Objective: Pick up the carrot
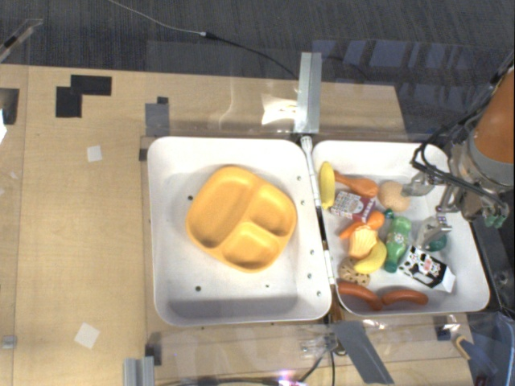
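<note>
My gripper (432,233) hangs low over the right bin (475,300), and I can't tell how it's set from this angle; nothing shows in it. Just beside me lies the black-and-white carton (424,267), with the green bottle (397,244) a touch further off. The carrot (364,224) sits beyond those, wedged among the yellow pieces, the banana (326,183) and the snack packet (350,206), probably awkward to reach cleanly. Farthest from me, the left bin (173,296) carries the yellow divided plate (240,217).
</note>
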{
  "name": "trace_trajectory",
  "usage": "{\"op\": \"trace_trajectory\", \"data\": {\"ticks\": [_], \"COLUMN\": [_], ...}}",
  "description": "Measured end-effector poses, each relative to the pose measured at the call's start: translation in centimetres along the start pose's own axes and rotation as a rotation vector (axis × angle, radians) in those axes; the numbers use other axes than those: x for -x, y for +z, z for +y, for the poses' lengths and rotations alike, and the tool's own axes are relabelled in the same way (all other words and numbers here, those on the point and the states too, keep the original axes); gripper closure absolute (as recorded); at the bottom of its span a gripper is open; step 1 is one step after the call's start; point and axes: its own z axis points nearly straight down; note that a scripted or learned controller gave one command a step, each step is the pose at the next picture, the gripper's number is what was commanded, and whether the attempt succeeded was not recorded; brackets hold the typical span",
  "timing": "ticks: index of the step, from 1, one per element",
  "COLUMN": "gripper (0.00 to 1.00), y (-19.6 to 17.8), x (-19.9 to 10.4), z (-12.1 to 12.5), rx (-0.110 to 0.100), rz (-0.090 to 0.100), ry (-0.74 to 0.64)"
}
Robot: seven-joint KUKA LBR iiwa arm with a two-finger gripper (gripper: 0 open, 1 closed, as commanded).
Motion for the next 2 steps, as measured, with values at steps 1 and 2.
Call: {"op": "trace_trajectory", "data": {"ticks": [1,2], "gripper": [0.0,0.0], "y": [13.2,13.4], "x": [3.1,4.7], "z": [3.7,6.5], "rx": [0.0,0.0], "rz": [-0.008,-0.006], "ry": [-0.092,-0.136]}}
